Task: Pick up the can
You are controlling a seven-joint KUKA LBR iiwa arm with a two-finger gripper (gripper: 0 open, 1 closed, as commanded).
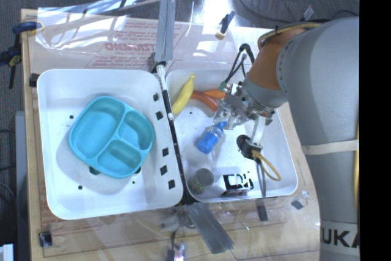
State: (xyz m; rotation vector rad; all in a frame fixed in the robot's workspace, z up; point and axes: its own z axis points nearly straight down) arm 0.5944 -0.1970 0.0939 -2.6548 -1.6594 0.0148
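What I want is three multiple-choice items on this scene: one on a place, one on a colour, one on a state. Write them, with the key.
1. Where is the can?
A. outside both bins
B. near the front wall of the right bin
C. against that bin's far wall

2. What colour is the divided tray?
A. light blue
B. red
C. green

3. What state is the can in?
A. lifted clear of the bin
B. tipped onto the tray
C. resting on the bin floor, apart from the gripper

Key: 1 B, its round top sits by the front wall, below the blue bottle. 2 A, the tray is light blue against the white bin. 3 C, the gripper is up by the bottle, with bare bin floor between it and the can.
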